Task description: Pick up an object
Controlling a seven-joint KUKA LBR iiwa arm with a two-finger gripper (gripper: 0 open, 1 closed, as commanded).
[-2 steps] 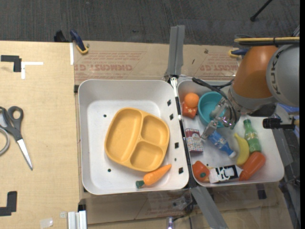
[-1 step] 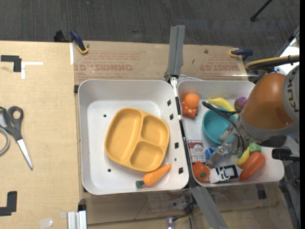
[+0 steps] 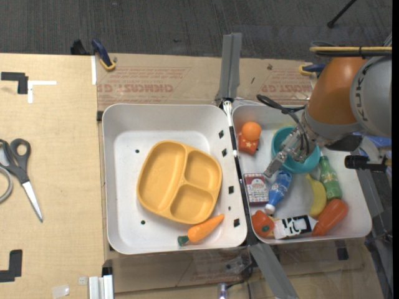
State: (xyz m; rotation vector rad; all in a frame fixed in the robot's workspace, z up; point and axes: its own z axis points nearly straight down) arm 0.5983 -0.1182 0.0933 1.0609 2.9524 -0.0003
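Observation:
My gripper (image 3: 278, 162) hangs over the right bin (image 3: 358, 229), at the left rim of a teal bowl (image 3: 305, 162). Its tip points down and left, just above the upper end of a blue bottle (image 3: 278, 190) that lies on the bin floor. Nothing is visibly held. Around it lie an orange toy (image 3: 250, 136), a small red-and-white box (image 3: 256, 188), a yellow banana (image 3: 318, 195), a green bottle (image 3: 328, 179), an orange-red pepper (image 3: 330, 216), a tomato (image 3: 262, 223) and a black-and-white card (image 3: 294, 225). The arm hides part of the bowl.
The left bin (image 3: 118, 167) holds a yellow divided plate (image 3: 179, 181) and a toy carrot (image 3: 202, 229) near its front wall. A grey divider bar (image 3: 230, 67) runs between the bins. Scissors (image 3: 22, 173) lie on the bench at far left.

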